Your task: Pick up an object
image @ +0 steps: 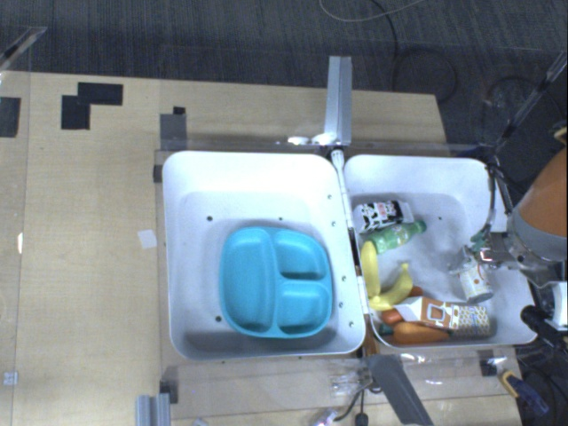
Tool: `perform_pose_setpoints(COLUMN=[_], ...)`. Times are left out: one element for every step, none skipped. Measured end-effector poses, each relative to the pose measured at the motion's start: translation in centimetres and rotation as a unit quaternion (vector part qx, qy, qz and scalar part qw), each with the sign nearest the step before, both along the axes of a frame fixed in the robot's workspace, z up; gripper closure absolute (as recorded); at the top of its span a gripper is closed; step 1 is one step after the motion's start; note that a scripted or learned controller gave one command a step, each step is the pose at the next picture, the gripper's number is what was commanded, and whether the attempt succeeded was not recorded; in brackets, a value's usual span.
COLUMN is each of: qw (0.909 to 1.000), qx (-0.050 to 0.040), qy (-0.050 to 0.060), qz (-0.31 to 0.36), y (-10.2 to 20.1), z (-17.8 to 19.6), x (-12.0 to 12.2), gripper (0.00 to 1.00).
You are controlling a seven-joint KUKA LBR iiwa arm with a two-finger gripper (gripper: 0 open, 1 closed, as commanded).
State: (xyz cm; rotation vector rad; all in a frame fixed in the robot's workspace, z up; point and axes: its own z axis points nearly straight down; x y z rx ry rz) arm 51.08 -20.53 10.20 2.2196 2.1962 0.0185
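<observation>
Right bin (pixel 417 171), mixed goods; hand (pixel 477 269) lowered inside.

Hand: opening and hold cannot be told, though it sits low enough to suggest a grasp. Just beside it, toward the divider: banana (pixel 383 284), green bottle (pixel 396 235), carton (pixel 454 316). Far beyond, left bin (pixel 191 238): blue tray (pixel 275 281).

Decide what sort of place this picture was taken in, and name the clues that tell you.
Probably a robotics lab or test cell, not a kitchen: two white bins sit on a workbench, a robot arm reaches over the right one, a loose cable trails across grey carpet, and toy food includes a banana.
</observation>
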Motion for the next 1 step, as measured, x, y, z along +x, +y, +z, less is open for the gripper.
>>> perform_pose_setpoints(qw=[0.9993], qx=[0.0024], qy=[0.007], qz=[-0.037], y=[4.55], z=[10.66], x=[1.64], gripper=[1.00])
